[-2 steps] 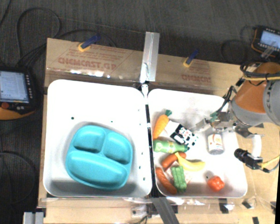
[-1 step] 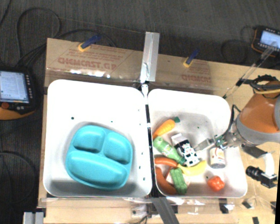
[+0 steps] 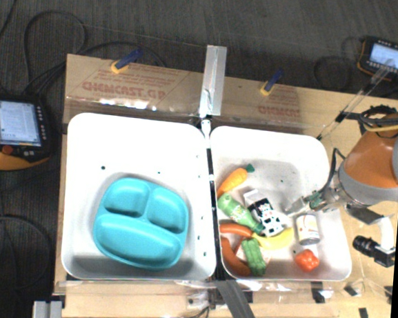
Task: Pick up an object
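The right bin (image 3: 283,150) holds a heap of toy food along its left and front sides. An orange carrot (image 3: 233,179) lies at the top of the heap, with a green piece (image 3: 235,208) and a black-and-white toy (image 3: 266,217) below it. A yellow banana (image 3: 276,239), a small white can (image 3: 308,229) and a red-orange fruit (image 3: 306,260) lie near the front right. My gripper (image 3: 308,201) hangs low over the right side of this bin, just above the white can and right of the black-and-white toy.
A blue divided plate (image 3: 142,220) lies in the left bin (image 3: 89,152). A ridge where the two bin walls meet (image 3: 210,190) separates the bins. A pendant screen (image 3: 13,126) lies left of the bench, and cables and clamps lie at the right.
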You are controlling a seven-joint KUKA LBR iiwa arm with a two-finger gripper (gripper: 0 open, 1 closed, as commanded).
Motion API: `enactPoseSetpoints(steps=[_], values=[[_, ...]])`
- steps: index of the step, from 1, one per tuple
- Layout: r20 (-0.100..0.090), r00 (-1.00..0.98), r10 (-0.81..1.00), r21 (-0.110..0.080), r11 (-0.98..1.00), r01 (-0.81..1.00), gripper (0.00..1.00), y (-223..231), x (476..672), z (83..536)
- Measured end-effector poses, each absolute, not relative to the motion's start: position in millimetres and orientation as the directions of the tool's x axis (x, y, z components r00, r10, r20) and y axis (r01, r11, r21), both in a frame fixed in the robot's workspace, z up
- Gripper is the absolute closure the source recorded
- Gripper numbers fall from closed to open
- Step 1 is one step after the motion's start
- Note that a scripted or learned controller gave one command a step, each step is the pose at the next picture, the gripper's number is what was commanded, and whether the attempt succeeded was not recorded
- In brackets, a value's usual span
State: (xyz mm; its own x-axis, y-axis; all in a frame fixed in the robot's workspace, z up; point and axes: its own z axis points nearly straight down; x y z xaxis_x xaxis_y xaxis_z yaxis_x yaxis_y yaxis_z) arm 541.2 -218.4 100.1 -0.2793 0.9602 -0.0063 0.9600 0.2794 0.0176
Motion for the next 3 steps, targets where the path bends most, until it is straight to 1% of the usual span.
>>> enactPoseSetpoints(steps=[1,2,3], values=[[0.0,-0.098,0.995,-0.002,0.098,0.995,1.0,-215.5,540.6,153.0],[0.001,-0.098,0.995,-0.002,0.098,0.995,0.0,-215.4,540.6,153.0],[0.0,-0.174,0.985,0.004,0.174,0.985,0.0,-214.8,508.4,109.7]])
